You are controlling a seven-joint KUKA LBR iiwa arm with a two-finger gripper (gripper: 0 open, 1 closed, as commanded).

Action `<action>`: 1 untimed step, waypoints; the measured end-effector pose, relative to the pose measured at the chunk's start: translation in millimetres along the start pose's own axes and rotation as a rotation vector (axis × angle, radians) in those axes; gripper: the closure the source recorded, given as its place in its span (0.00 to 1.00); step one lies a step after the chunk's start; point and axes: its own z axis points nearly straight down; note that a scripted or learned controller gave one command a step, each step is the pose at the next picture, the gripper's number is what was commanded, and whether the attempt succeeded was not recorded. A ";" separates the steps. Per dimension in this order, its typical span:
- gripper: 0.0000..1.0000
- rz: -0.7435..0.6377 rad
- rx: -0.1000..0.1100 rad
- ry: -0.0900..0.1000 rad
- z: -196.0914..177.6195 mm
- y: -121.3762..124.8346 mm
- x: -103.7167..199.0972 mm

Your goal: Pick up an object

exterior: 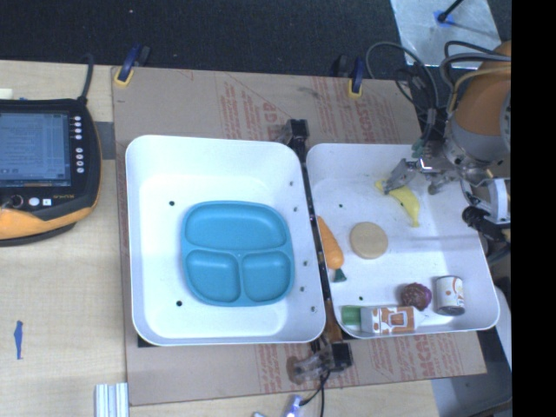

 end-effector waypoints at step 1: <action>0.00 0.001 0.000 0.000 8.1 -9.5 -7.8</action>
